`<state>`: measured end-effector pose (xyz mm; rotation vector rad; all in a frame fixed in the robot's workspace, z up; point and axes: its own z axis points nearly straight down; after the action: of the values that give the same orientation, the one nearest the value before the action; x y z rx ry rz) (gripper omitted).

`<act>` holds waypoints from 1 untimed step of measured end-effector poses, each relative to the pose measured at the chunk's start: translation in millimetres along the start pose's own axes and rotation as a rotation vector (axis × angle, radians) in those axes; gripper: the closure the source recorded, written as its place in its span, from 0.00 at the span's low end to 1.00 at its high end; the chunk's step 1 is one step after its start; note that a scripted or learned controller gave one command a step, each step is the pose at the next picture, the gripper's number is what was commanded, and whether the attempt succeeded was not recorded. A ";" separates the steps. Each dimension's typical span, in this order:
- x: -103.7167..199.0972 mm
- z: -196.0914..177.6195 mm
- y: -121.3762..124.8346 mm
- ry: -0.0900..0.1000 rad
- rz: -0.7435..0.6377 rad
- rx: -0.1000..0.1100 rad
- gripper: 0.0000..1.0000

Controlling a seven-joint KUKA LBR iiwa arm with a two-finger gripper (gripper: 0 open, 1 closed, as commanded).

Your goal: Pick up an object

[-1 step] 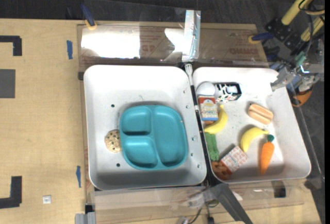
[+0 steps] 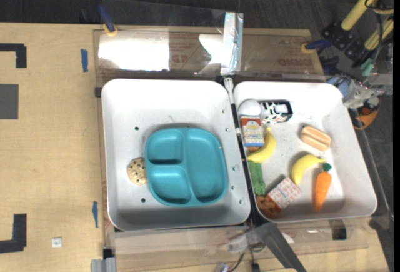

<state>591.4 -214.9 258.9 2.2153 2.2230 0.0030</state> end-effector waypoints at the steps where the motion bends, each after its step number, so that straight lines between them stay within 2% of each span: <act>1: 0.2 0.7 -0.1 0.000 0.000 0.001 0.00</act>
<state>591.3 -214.7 258.2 2.2159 2.2237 0.0015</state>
